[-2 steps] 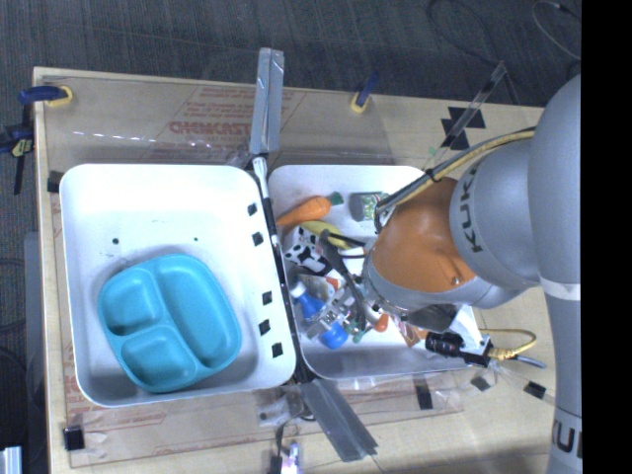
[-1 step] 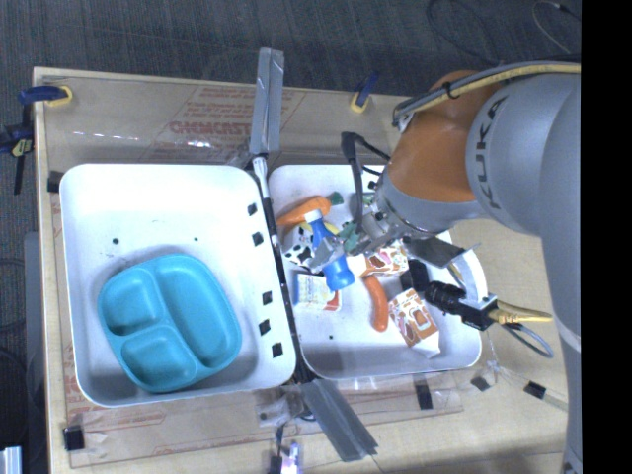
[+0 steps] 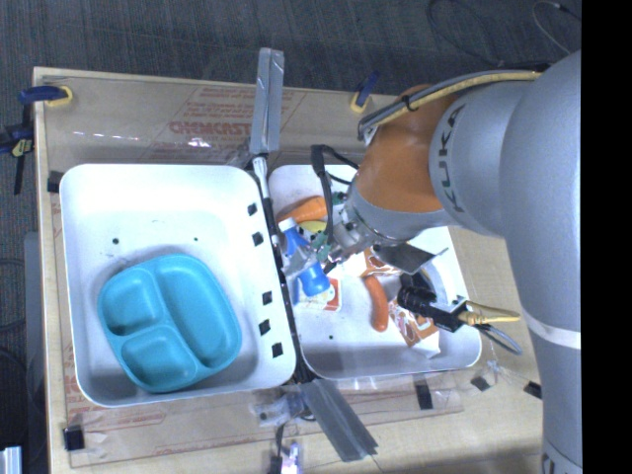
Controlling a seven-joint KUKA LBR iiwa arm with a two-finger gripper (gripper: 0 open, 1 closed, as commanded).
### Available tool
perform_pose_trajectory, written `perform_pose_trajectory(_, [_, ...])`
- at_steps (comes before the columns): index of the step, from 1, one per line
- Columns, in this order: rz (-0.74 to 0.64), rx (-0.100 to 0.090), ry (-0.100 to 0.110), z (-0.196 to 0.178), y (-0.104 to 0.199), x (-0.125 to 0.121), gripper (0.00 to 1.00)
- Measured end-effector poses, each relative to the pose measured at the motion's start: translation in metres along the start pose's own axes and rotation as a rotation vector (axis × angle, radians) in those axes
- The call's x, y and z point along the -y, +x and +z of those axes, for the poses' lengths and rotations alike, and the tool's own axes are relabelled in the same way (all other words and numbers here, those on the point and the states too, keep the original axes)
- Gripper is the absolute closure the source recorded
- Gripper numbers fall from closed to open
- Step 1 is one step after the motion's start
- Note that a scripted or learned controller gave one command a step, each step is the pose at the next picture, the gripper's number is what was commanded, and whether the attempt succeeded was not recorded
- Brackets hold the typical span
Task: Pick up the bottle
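The arm (image 3: 538,166) is clad in smooth grey rounded casings, marked with dark KUKA lettering. An orange band (image 3: 400,171) is seen above the wrist, skirted by a yellow-and-black cable (image 3: 449,85).

The bench (image 3: 148,117) bears two white bins (image 3: 148,196) side by side.

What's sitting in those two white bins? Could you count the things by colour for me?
Teal: 1, the divided plate in the left bin.
Blue: 1, the bottle in the right bin.
Orange: 2, a round piece and a sausage shape.
Red and white: 1, a packet.
Total: 5 that I can make out; the arm hides part of the right bin.
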State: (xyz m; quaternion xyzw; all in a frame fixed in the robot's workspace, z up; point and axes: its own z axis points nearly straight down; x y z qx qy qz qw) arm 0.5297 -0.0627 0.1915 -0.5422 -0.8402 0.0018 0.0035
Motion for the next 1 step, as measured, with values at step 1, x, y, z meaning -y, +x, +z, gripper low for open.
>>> perform_pose_trajectory(1, [-0.180, 0.004, -0.004, 0.0015, -0.0122, -0.0164, 1.00])
